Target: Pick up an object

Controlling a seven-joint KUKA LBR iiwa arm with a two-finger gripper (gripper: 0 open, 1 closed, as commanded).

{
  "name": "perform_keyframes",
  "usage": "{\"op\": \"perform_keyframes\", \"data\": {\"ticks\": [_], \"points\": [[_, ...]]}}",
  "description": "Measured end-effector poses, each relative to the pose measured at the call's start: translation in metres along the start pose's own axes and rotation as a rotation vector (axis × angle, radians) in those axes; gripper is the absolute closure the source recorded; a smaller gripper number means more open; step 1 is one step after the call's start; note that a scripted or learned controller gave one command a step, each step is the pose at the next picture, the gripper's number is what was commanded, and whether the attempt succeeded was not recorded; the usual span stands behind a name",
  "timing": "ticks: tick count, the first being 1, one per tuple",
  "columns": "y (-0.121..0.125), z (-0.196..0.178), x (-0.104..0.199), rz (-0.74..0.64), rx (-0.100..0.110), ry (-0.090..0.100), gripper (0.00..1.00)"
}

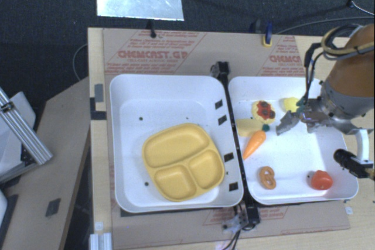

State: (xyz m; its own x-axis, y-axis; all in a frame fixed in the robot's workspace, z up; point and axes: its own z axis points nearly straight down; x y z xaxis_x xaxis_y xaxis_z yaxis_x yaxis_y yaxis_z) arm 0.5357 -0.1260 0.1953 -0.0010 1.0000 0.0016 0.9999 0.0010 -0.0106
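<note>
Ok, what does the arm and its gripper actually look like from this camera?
The arm has a wide orange band above a grey wrist, with black cables looping beside it. The gripper is dark grey metal, ending in slim angular fingers.

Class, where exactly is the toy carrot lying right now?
The toy carrot lies in the right bin, close to its left wall, just below a pale yellow piece and above-left of the pretzel.
</note>
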Motion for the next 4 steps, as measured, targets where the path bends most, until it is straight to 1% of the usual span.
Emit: {"op": "perform_keyframes", "data": {"ticks": [1, 2, 3, 4], "points": [[0.003, -0.006, 0.000, -0.003, -0.012, -0.002, 0.00], [0.012, 0.045, -0.004, 0.000, -0.008, -0.001, 0.00], [0.012, 0.107, -0.006, 0.000, -0.009, -0.001, 0.00], [0.012, 0.111, -0.006, 0.000, -0.011, -0.001, 0.00]]}}
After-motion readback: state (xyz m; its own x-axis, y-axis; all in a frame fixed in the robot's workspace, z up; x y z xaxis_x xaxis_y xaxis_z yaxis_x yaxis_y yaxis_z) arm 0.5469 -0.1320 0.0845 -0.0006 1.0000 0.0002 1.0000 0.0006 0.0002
